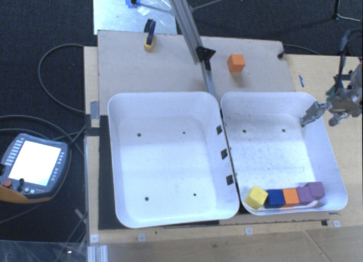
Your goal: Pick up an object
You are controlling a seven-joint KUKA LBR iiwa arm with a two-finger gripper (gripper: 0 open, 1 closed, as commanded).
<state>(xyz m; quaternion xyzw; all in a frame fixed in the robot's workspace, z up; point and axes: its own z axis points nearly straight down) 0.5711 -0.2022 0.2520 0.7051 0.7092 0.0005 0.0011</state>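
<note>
Along the front wall of the right bin (266, 108) lies a row of small blocks: a yellow cube (256, 197), a blue cube (275, 198), an orange cube (291, 196) and two purple cubes (311, 191). Another orange cube (236, 62) sits on the board behind the bins. My gripper (322, 118) hangs over the right bin's far right rim, well away from the blocks. Its fingers are spread open with nothing between them.
The left bin (122, 142) stands beside the right one. A slanted metal pole (184, 17) ends between the bins' back edges. A yellow-and-blue clamp (150, 35) lies on the board. A teach pendant (31, 167) and cables lie off the bench at left.
</note>
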